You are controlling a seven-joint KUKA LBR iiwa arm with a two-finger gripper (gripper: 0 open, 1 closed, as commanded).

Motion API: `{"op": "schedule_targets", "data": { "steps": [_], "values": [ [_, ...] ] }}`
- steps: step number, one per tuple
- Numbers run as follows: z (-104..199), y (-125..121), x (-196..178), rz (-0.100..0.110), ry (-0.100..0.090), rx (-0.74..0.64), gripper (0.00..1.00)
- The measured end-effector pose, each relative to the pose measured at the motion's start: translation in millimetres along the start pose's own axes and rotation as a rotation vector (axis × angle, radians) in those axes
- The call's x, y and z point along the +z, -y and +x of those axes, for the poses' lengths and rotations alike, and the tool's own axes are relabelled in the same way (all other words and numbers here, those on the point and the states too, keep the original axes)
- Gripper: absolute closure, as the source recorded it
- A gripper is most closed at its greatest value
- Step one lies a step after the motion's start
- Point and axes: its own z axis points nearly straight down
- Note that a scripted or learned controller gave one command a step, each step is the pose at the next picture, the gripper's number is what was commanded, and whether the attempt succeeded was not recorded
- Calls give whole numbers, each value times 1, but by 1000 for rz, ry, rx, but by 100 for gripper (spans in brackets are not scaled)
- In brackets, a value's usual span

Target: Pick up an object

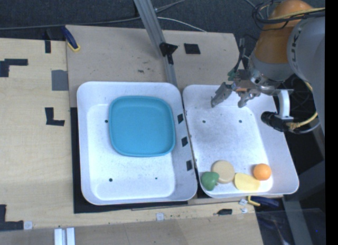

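Note:
Four small objects lie along the near edge of the right bin (232,133): a green piece (209,179), a tan round disc (223,170), a yellow piece (246,182) and an orange ball (262,172). My gripper (231,97) hangs over the far end of that bin, open, its two fingers spread with nothing between them. It is well away from the objects.
The left bin (95,149) holds a blue square plate (141,125). A grey metal post (153,27) slants up from between the bins at the back. Black cables trail near the arm on the right.

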Motion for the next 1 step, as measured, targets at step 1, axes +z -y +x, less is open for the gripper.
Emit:
{"op": "schedule_targets", "data": {
  "steps": [1],
  "values": [
    [5,2,43,-2,0,0,0]
  ]
}}
